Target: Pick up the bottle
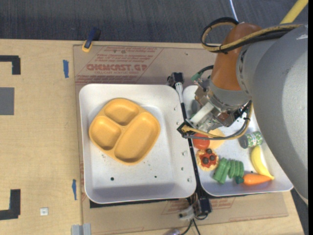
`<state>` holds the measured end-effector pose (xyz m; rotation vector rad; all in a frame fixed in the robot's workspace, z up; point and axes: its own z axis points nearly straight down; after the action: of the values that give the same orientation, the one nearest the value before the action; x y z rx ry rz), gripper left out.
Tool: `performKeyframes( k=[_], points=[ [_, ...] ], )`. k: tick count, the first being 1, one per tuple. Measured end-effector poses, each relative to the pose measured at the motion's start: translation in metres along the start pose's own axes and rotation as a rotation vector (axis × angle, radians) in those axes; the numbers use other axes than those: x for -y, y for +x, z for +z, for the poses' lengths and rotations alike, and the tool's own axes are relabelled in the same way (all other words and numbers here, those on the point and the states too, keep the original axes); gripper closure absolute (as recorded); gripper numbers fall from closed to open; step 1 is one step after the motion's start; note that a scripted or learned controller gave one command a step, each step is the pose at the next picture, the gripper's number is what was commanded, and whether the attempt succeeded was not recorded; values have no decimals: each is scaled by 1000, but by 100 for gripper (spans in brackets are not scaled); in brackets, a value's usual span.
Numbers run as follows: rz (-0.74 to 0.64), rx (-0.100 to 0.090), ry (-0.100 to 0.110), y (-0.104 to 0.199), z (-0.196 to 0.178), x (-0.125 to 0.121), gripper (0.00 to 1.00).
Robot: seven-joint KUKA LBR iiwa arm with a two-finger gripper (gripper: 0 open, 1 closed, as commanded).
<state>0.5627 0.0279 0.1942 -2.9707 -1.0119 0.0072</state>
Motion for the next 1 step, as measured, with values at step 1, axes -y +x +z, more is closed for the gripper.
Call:
performKeyframes(
  k=[1],
  points=[
    [268,-4,-3,58,10,22,100]
  ],
)
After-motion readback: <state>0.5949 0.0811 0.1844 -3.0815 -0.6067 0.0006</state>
